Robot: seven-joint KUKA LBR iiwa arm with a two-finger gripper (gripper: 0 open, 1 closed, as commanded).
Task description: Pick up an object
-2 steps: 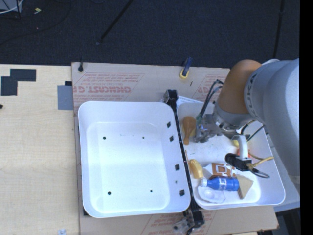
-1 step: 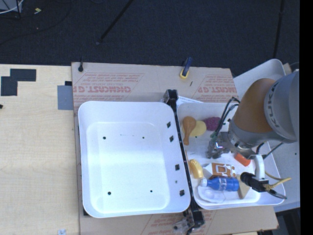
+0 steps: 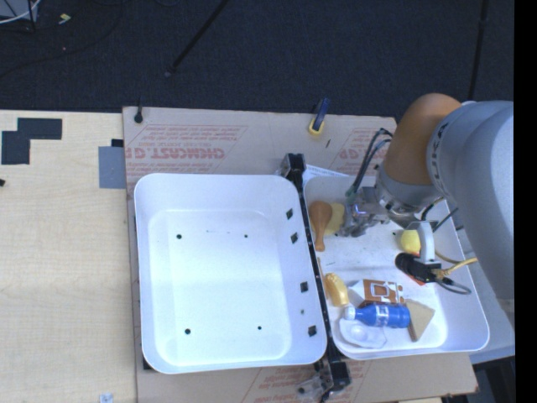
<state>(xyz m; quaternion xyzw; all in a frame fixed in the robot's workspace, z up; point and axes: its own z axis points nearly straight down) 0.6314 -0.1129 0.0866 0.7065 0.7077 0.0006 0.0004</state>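
My gripper [image 3: 357,219] reaches down into the back part of the right bin [image 3: 470,342], just right of a brown wooden piece [image 3: 319,222] and a yellow item [image 3: 337,217] beside it. A yellow ball [image 3: 409,242] lies to the gripper's right. Toward the front of the bin lie an orange bottle-shaped item [image 3: 336,290], a blue bottle [image 3: 383,315], a brown-and-white card [image 3: 383,292], a tan wedge [image 3: 421,317] and a clear plastic piece [image 3: 362,335]. Nothing shows between the gripper's tips from this angle.
The left bin [image 3: 147,225] stands against the right one, with a black divider rail [image 3: 306,250] between them. The grey arm [image 3: 470,175] comes over the right bin's far right corner. A blue-and-yellow clamp [image 3: 318,117] sits on the board behind the bins.
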